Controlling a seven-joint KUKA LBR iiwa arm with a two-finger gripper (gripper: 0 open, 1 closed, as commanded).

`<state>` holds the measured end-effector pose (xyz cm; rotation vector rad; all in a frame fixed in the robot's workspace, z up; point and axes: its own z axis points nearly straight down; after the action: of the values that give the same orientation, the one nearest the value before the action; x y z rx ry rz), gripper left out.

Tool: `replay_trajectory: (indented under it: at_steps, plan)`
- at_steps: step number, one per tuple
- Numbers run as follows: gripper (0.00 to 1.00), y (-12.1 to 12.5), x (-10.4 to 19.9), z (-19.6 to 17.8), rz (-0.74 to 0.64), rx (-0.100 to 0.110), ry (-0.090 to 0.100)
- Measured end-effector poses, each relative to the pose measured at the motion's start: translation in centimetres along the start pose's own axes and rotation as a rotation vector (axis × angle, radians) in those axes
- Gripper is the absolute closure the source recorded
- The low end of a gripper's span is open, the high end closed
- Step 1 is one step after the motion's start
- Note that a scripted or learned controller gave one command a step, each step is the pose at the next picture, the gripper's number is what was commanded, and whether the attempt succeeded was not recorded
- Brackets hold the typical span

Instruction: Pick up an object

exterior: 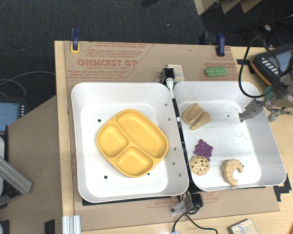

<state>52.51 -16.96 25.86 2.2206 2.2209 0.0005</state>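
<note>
The right white bin holds several small toy foods. A tan bread-like piece lies near its back left corner. A purple grape cluster sits lower down, with a chocolate-chip cookie just in front of it. A tan curled pastry rests near the front rim. My gripper reaches in from the right over the bin's back right part, well apart from all of these. Nothing shows in its grasp.
The left white bin holds a yellow divided plate. A green object lies on the brown board behind the right bin. Blue clamps hold the board's far edge. A black cable loops above the right bin.
</note>
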Motion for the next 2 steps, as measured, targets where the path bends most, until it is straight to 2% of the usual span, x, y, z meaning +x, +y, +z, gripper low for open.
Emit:
replay_trajectory:
  at_steps: [1, 2]
  plan:
    - [0.0, 8.9, 3.7, 17.8, -0.005, 0.005, 0.003]
    - [0.0, 14.4, 7.7, 17.3, -0.005, -0.004, 0.0]
